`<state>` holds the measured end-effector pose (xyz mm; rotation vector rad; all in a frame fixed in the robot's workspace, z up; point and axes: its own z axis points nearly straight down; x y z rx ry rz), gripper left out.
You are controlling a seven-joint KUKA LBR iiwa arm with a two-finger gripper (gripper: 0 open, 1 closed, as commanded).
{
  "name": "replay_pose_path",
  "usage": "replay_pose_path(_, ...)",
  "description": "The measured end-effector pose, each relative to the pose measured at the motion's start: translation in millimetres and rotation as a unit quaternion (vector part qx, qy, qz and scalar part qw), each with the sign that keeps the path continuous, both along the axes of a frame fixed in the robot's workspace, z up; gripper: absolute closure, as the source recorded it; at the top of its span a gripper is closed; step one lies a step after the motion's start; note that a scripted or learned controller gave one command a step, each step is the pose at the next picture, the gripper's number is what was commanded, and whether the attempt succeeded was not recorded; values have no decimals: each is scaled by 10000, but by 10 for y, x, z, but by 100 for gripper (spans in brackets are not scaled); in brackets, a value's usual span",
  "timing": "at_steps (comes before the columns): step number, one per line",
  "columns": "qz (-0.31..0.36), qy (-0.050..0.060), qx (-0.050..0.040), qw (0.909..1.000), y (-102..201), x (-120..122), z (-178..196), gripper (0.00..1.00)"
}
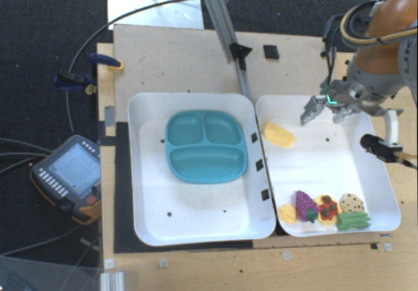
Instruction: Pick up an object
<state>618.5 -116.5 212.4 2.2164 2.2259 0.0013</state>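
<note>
My gripper hangs over the back of the right bin, fingers spread open with nothing between them. A yellow toy food piece lies on the bin floor just left of and below the gripper, apart from it. Along the front edge of this bin sits a row of toy foods: a small yellow piece, purple grapes, an orange-red piece, a cookie and green beans.
A teal divided plate lies in the left bin. A slanted grey pole stands behind the bins. A teach pendant rests off the bench at left, and clamps grip the bench's back-left edge.
</note>
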Motion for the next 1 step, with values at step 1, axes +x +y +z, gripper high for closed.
replay_pose_path(1,1,-6,-1,10000,0,2,4,0)
